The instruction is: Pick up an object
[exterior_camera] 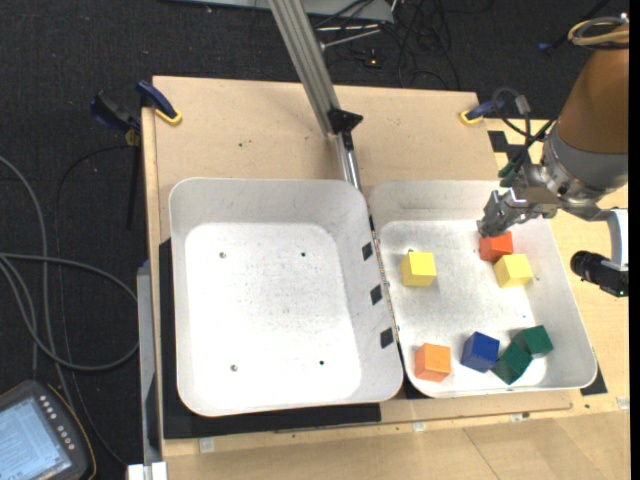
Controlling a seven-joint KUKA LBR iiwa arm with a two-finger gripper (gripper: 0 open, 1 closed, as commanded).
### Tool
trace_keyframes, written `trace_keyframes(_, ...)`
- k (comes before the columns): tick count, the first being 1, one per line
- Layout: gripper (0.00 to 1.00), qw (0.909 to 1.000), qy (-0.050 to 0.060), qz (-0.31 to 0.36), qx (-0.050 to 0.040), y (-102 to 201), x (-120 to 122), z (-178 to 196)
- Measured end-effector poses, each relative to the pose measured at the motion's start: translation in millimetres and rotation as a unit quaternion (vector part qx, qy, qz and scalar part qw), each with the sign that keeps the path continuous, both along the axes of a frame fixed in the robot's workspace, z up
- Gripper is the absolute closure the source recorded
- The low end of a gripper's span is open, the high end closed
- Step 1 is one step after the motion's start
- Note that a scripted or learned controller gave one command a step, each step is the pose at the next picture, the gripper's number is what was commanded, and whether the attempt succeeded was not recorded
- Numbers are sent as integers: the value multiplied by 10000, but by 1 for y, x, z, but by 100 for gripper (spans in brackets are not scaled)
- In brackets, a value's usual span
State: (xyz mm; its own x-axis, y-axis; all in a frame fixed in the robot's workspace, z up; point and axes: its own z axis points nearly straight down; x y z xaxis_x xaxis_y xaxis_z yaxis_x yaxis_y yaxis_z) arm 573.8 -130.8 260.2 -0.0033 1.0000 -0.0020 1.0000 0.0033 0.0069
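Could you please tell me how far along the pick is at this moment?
Done: the gripper has reached the right bin, directly above the red block. In hand: nothing visibly lifted; that block sits on the bin floor beside a yellow block. Left: grasping and raising one.

No legible text or labels.

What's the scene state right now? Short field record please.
end effector: low over the right bin's far right part, at the red-orange cube
right white plastic bin: red-orange cube, two yellow cubes, orange cube, blue cube, two dark green cubes
left white plastic bin: no blocks
grasp: cannot confirm
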Motion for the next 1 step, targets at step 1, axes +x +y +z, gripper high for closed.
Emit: trace_keyframes(1,100,10000,29,20,17,48,-3,4)
